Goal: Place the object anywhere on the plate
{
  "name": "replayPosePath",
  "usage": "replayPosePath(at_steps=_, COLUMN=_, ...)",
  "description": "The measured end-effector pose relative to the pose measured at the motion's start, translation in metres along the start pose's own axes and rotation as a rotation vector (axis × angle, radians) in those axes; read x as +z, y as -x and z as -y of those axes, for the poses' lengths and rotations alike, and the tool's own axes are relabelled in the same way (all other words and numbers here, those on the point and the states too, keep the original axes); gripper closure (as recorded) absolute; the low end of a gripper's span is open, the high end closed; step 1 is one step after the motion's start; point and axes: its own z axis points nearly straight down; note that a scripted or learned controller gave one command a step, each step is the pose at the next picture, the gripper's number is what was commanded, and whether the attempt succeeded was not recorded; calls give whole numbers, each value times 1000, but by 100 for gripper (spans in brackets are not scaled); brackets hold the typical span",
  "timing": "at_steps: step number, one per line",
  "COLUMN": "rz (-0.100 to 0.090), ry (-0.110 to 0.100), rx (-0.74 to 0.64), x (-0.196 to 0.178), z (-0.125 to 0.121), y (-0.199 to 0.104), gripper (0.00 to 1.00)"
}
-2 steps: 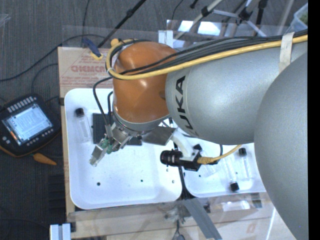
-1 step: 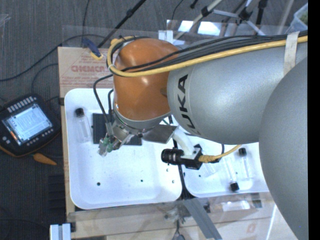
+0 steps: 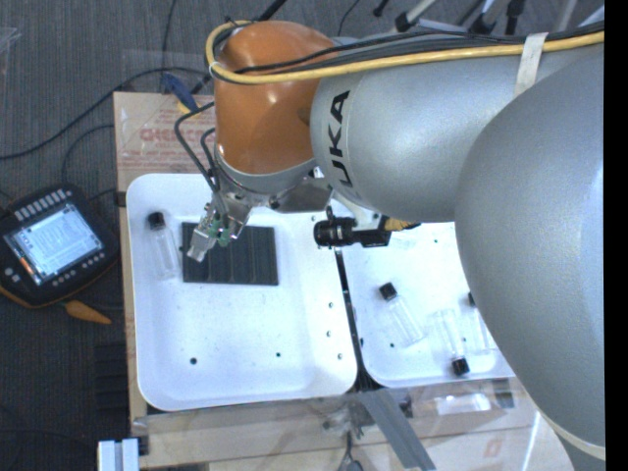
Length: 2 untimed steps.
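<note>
Nearest the camera, at 5 o'clock, the right bin (image 3: 432,366) holds 2 clear vials with black caps: one (image 3: 397,312) toward its middle, another (image 3: 453,346) by the front rim. These look light, rigid, smooth and likely slippery, possibly fragile; I would grip one across the barrel near its cap. Farther back, at 9 o'clock, the left bin (image 3: 245,361) carries the dark rectangular plate (image 3: 233,255), with a 3rd vial (image 3: 160,241) lying just beside the plate's left edge. Above the plate's upper left corner hangs the claw (image 3: 203,243); I cannot tell how it is set, or whether it grips anything.
</note>
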Motion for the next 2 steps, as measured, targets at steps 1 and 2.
replayPosePath(at_steps=1, rz=-2, ry=3, rx=-679, x=16, z=-3, y=-15, gripper=100)
replayPosePath(at_steps=2, rz=4, ry=5, rx=-750, x=-50, z=-55, y=70, gripper=100)
